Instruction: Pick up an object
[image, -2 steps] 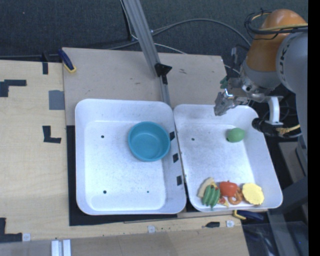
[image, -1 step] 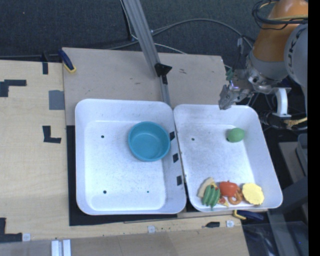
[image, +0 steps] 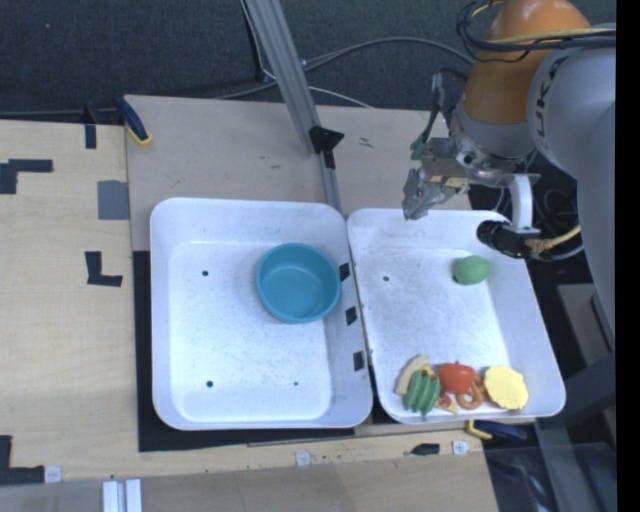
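My gripper (image: 417, 203) hangs over the back edge of the right bin (image: 430, 300), pointing down, with nothing seen between its fingers. A green round object (image: 471, 270) lies in the right bin's back right part, to the right of and nearer than the gripper. Along that bin's front edge sit a green pepper-like piece (image: 423, 391), a red piece (image: 457, 377) and a yellow piece (image: 506, 388), close together. A blue bowl (image: 297, 283) stands upright in the left bin (image: 200, 330), toward its back right.
A slanted metal pole (image: 300, 90) runs down to the gap between the bins at the back. Black cables (image: 510, 238) hang by the right bin's back right corner. Wooden bench surface (image: 60, 300) spreads to the left.
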